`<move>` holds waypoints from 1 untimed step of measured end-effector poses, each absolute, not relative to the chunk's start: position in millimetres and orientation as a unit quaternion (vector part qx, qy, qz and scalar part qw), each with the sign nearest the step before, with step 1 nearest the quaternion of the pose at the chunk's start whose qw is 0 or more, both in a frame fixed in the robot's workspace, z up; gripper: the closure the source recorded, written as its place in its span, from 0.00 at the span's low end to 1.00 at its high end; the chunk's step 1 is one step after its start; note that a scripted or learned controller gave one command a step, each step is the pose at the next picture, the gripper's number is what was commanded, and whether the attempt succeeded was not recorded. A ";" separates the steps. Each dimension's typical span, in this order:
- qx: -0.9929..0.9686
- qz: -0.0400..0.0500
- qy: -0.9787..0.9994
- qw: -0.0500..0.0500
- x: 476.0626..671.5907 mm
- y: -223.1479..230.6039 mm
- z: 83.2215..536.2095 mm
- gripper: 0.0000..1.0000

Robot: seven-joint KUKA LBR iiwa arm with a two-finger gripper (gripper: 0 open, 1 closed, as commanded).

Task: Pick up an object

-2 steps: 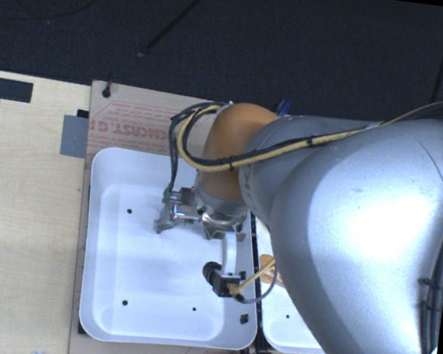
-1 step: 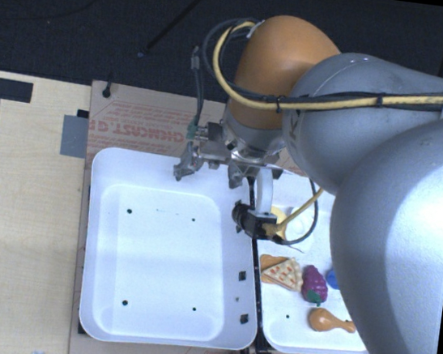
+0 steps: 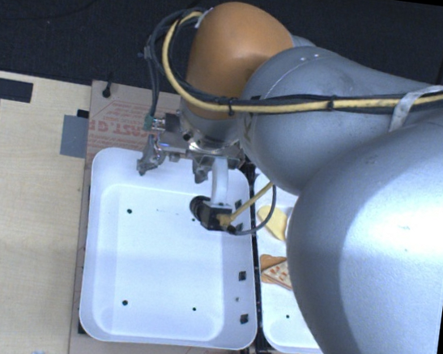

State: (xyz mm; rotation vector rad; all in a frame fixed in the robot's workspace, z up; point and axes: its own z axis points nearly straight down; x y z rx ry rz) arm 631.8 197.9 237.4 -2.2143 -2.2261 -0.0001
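Gripper (image 3: 172, 171) points down, fingers (image 3: 144, 164) apart, nothing between them. Orange band (image 3: 231, 47) sits above it, and the grey arm (image 3: 356, 150) extends to its right.

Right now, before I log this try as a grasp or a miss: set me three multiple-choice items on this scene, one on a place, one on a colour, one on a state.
1. The gripper hangs over: A the left bin's far end; B the bare bench; C the dark cloth.
2. The band above the wrist is: A blue; B orange; C green.
3. The gripper is: A shut on a ball; B shut on a cloth; C open, nothing in it.
A: it stands against that bin's far wall. B: the dome is orange. C: white bin shows between its fingers.
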 end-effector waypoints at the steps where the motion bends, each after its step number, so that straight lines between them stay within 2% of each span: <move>1: -0.705 -0.001 -0.709 0.001 611.4 247.2 275.7 0.00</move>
